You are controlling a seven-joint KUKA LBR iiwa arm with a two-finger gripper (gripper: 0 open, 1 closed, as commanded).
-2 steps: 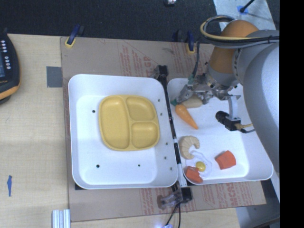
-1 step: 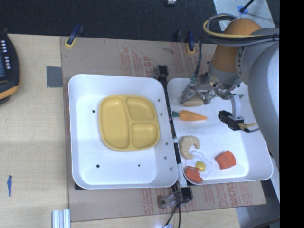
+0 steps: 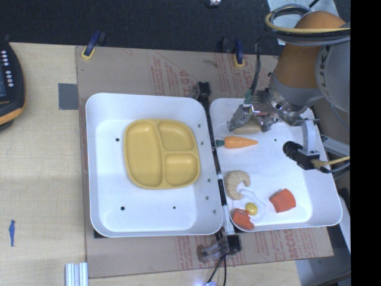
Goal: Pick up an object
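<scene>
Over the far end of the right-hand bin point(image 3: 309, 159), I hang with my gripper point(image 3: 253, 117) low above the white floor, my grey arm point(image 3: 306, 64) with its orange band coming in from the right. Whether my jaws are parted or closed I cannot tell, since they appear as a dark cluster of metal with nothing clearly shown between them. Just on the near side of my gripper lies a toy carrot point(image 3: 239, 142), orange with a small green tip, stretched across the bin and apart from me. Nearer still than the carrot, close to the wall shared with the other bin, rests a pale croissant point(image 3: 237, 183). Beyond the croissant, at the near edge, sits a fried egg point(image 3: 250, 208) with a yellow yolk, touching a red-orange slice of something point(image 3: 241, 219) that I cannot identify. To the right of the croissant, well apart from it, stands a small red-orange block point(image 3: 283, 200). The left-hand bin point(image 3: 107, 213), beside the carrot's bin, holds a yellow divided plate point(image 3: 161, 154) with three compartments, lying flat in its middle.
</scene>
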